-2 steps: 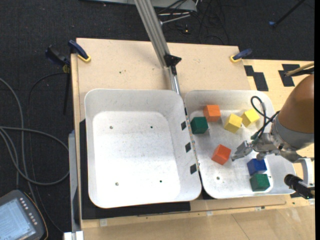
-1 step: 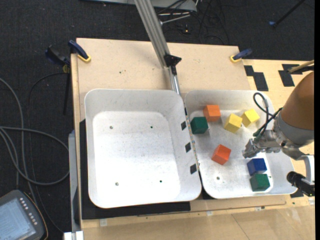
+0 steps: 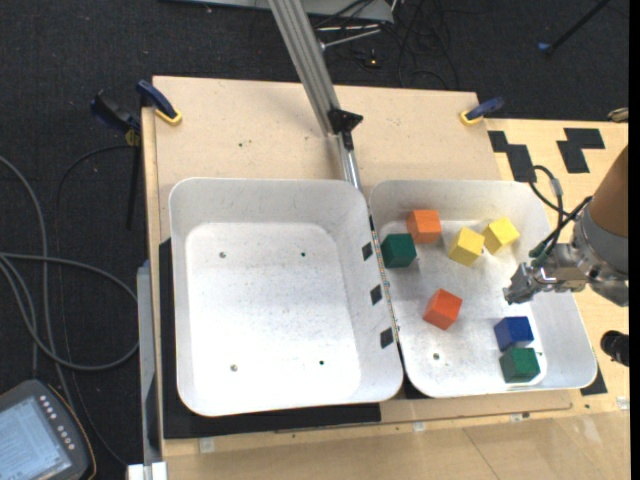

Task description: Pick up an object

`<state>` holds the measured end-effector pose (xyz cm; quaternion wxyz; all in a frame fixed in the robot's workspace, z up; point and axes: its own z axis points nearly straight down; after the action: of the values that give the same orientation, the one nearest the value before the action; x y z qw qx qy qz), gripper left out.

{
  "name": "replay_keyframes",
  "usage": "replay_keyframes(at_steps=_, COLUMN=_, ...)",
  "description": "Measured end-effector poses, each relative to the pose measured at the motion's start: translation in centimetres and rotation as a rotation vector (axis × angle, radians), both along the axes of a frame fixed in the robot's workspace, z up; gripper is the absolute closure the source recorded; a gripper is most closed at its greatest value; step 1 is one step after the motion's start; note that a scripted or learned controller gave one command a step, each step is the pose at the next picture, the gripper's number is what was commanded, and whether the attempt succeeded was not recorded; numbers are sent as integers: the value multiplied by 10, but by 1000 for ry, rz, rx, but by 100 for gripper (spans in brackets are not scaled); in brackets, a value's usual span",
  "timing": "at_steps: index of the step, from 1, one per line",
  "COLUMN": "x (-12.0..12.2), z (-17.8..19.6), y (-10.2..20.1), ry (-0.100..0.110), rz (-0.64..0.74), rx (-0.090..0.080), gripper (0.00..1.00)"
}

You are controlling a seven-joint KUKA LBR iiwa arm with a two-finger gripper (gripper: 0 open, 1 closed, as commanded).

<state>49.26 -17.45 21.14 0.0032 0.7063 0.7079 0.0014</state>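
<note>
1. Reaching in from the right, the gripper [image 3: 520, 286] hangs over the right-hand bin [image 3: 560, 368], just above and beside a blue cube [image 3: 513, 331], with nothing visibly held.

2. At this slant and size, whether the gripper is open or closed cannot be told.

3. Seven candidate blocks lie in that bin: an orange cube [image 3: 425, 225] and a dark green cube [image 3: 398, 250] near the divider, two yellow cubes [image 3: 466, 246] [image 3: 502, 233] close together further right, a red-orange cube [image 3: 442, 308] mid-bin, and the blue cube touching a second green cube [image 3: 520, 364] at the near corner.

4. The left-hand bin [image 3: 190, 298] sits alongside, well apart from the arm.

5. Judged from this, the pick is at the approach stage: nothing has been lifted.

6. The next move likely calls for lining up over one block, probably the blue cube, and descending cleanly; its green neighbour pressed against it could block a finger or get nudged.
</note>
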Motion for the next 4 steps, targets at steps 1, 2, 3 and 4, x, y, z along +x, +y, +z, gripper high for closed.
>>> replay_keyframes(at_steps=1, x=2, z=41, y=0, ry=1, rz=1, rx=0, gripper=100)
replay_keyframes(at_steps=2, x=23, z=27, y=50, ry=6, rz=5, rx=3, gripper=100)
replay_keyframes(at_steps=3, x=54, z=22, y=104, ry=5, rz=7, rx=4, gripper=100)
replay_keyframes(at_steps=4, x=68, z=14, y=155, ry=6, rz=6, rx=3, gripper=100)
